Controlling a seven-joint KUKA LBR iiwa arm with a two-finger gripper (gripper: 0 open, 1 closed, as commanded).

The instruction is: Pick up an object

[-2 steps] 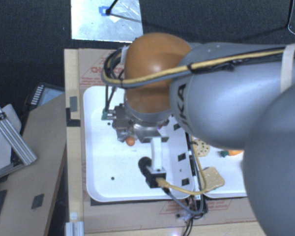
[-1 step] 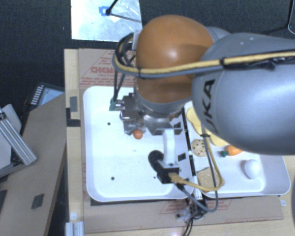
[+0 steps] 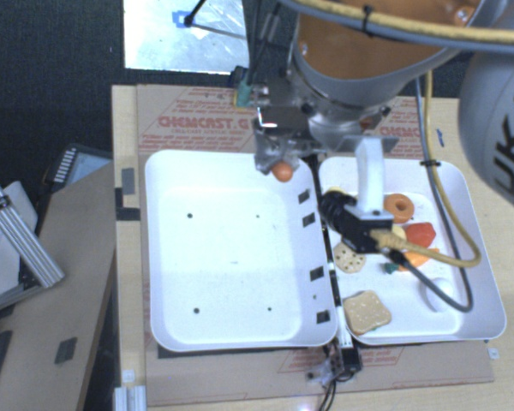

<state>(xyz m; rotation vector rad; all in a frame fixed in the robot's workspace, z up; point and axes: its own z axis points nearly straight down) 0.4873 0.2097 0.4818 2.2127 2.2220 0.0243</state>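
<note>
My pincer [image 3: 278, 163] hangs over the far right corner of the left bin [image 3: 223, 255], close to the strip where the two bins meet. A small orange ball [image 3: 283, 172] sits right at its tip, seemingly pinched between my fingers, though the angle hides how firmly they close on it. Under it and toward the near side, the left bin's white floor spreads out, marked by a few dark dots.

To the right of my pincer lies the right bin [image 3: 463, 306]. There, an orange ring [image 3: 399, 206] rests near a red piece [image 3: 421, 234]. Nearer the camera lie a round cracker with dark spots [image 3: 349, 259] and a tan slice of toast [image 3: 367, 312]. A yellow cable [image 3: 445, 247] loops over that bin, beside a white upright part and black fitting of my arm.
</note>
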